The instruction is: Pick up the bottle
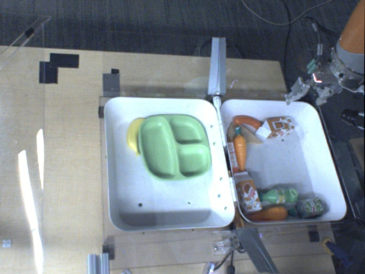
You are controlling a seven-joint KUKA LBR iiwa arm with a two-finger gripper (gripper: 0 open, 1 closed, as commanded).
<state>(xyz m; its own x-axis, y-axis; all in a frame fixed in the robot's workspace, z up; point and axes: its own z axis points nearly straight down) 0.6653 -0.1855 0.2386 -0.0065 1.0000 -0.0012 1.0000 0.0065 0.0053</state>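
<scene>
Nearest, along the right bin's (331, 153) front wall, the green bottle (279, 196) lies on its side, between a small carton (248, 195) and a dark, blurry lump (311, 206), with an orange piece (268, 213) just in front, partly tucked under it. In the left bin (114, 170) a green divided tray (174, 145) covers most of a yellow item (133, 136). Further back, a carrot (240, 153), a sausage-like piece (248, 120) and a small box (278, 127). Beyond the far right corner hangs the gripper (311, 87), its fingers spread open, holding nothing, well apart from the bottle; the arm is cut off by the frame.
</scene>
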